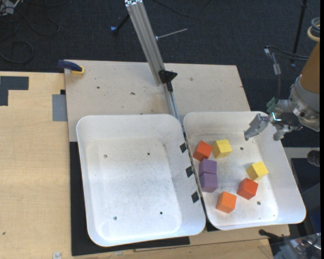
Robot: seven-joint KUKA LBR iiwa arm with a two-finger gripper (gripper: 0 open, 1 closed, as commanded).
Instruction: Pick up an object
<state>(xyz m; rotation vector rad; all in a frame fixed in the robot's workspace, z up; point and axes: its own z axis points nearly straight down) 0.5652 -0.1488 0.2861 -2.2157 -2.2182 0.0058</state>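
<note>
Hovering at the right bin's (291, 209) upper right corner, the gripper (265, 126) hangs spread, grasping nothing. Blocks lie below and left of it; nearest, a yellow block (222, 148), still apart.

From my seat, two bins sit side by side on the bench (119, 85): the left bin (129, 225) and the right bin (291, 209), touching along a shared edge. All six blocks (208, 174) lie in the right bin, clustered toward its left and near side. A slanted rail (148, 39) rises behind the bins. The gripper (265, 127) hangs over the right bin's far right corner.
</note>
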